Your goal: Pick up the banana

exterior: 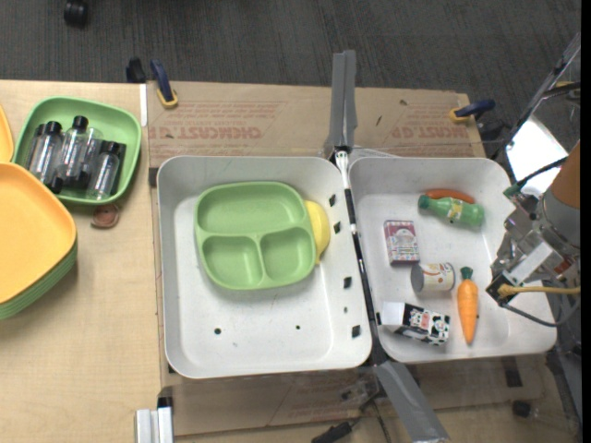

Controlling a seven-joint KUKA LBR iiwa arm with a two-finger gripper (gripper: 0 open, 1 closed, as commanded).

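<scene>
The yellow banana (319, 228) lies in the left bin (185, 321), tucked against the right edge of a green divided plate (254, 235). The plate hides most of it; a curved yellow sliver shows. My gripper (518, 255) hangs over the right rim of the right bin (406, 178), far to the right of the banana, with nothing visibly in it.
The right bin holds a green and orange bottle (452, 208), a pink carton (402, 242), a small can (434, 277), a carrot (468, 308) and a cow-print carton (418, 322). Left of the bins stand a green tray of vials (78, 150) and stacked orange plates (32, 238).
</scene>
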